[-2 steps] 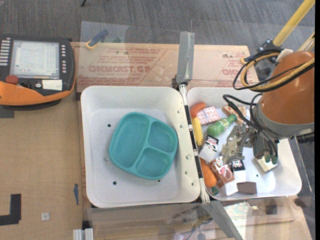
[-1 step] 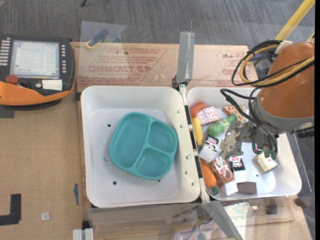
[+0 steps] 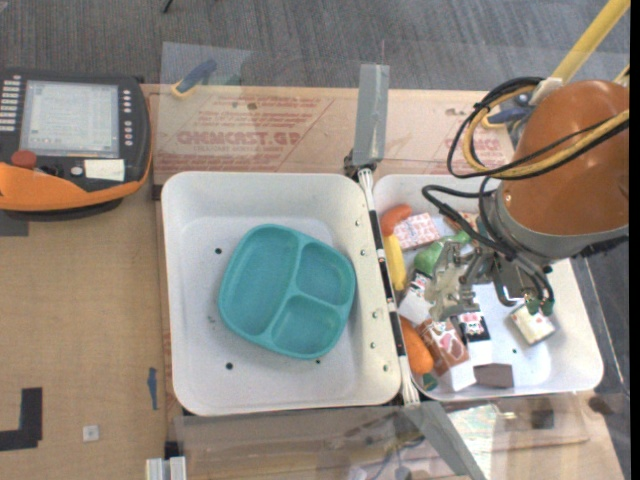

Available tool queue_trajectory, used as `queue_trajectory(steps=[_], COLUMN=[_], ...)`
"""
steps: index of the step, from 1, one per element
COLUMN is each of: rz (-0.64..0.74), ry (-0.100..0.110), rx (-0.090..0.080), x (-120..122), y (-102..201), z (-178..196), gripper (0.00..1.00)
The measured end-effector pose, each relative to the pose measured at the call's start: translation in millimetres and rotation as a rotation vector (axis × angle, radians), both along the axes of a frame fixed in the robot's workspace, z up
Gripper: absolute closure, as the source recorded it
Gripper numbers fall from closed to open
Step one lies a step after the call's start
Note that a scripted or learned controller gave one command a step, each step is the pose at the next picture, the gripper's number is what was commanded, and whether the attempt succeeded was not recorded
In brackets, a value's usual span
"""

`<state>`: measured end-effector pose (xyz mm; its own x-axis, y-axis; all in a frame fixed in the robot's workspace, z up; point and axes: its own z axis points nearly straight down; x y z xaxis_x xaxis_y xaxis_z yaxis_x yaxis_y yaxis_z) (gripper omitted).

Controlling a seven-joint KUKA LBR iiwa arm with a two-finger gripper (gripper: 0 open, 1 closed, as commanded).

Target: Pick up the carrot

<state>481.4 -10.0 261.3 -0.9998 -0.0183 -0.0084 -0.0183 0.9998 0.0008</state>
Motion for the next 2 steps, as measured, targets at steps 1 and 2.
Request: queue_trajectory(steps=[1, 2], rz=[0.395, 0.582], ry=[0.001, 0.003], rx=[-0.002, -0.002], x=[2, 14], y=[15, 30], z=[7, -8], gripper=[1.0, 1.0])
